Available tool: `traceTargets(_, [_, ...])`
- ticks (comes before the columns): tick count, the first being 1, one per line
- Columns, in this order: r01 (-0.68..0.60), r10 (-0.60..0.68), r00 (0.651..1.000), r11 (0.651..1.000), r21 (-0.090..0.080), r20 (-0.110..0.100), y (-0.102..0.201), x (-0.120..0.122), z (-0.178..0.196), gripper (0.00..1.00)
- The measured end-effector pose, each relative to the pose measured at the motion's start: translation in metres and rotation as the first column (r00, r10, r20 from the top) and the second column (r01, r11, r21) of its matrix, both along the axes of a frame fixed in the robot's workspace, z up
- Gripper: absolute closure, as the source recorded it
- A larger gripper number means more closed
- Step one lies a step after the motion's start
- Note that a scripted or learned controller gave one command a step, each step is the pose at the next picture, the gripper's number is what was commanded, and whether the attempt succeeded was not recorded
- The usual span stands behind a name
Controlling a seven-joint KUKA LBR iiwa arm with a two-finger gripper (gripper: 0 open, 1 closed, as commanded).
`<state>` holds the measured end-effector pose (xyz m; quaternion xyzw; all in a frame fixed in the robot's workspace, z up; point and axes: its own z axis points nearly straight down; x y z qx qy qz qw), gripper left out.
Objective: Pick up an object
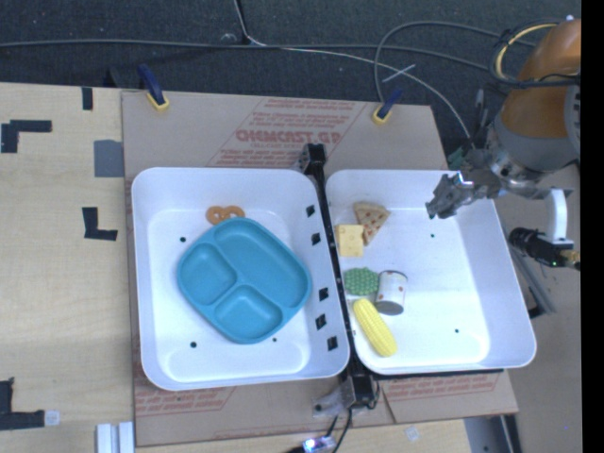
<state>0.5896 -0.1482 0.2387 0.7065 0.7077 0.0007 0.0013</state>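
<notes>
My gripper (pixel 444 202) hangs over the upper right part of the right bin (pixel 472 281), well away from the objects. The right bin's left side holds a tan cracker wedge (pixel 371 219), a yellow cheese block (pixel 350 241), a green round piece (pixel 360 280), a small silver can (pixel 391 291) and a yellow corn cob (pixel 375 327). In the left bin (pixel 156 253) lies a blue divided tray (pixel 243 278), with a small pretzel (pixel 225 215) just behind it.
A black divider with clips (pixel 326 253) runs between the two bins. Cables (pixel 396 64) loop over the dark floor behind the cardboard sheet. Orange clamps (pixel 156 92) hold the cardboard's back edge. Bare white floor spans the right bin's right half.
</notes>
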Motion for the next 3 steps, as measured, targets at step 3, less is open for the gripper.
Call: traceTargets(3, [-0.004,0.004,1.0,1.0,0.001,-0.005,0.159,0.022,-0.019,1.0])
